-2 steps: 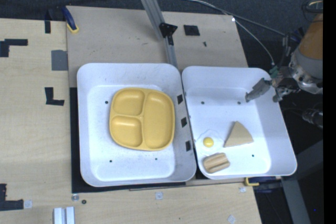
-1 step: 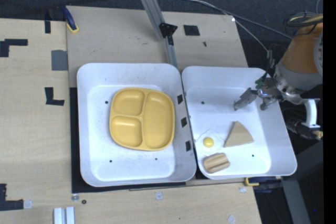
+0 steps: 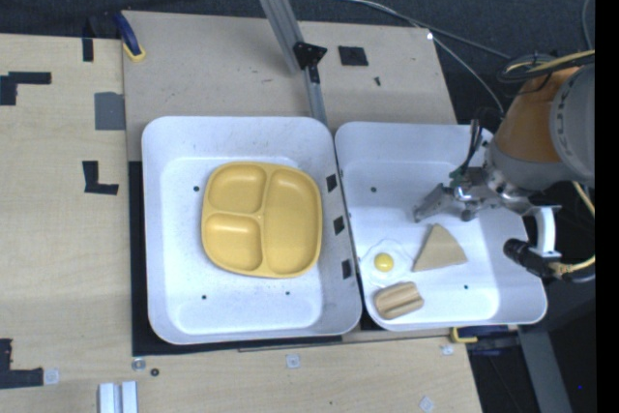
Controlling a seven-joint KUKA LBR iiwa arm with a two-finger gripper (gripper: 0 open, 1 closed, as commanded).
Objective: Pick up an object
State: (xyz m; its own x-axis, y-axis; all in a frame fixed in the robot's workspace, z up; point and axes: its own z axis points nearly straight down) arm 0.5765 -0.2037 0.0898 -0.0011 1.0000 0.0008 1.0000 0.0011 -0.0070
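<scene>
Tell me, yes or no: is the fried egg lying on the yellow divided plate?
No. The fried egg lies in the right bin, next to the bread wedge; the yellow divided plate sits in the left bin.

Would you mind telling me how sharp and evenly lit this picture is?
Camera view: even, soft lighting, mild glare on the two white bins' rims; the yellow divided plate is fairly crisp; the grey two-finger gripper looks slightly soft and casts little shadow.

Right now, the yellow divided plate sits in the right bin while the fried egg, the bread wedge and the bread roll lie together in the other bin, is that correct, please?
Not quite: the camera view shows the yellow divided plate in the left bin, not the right. The fried egg, the bread wedge and the bread roll do lie together in the other bin, the right bin.
</scene>
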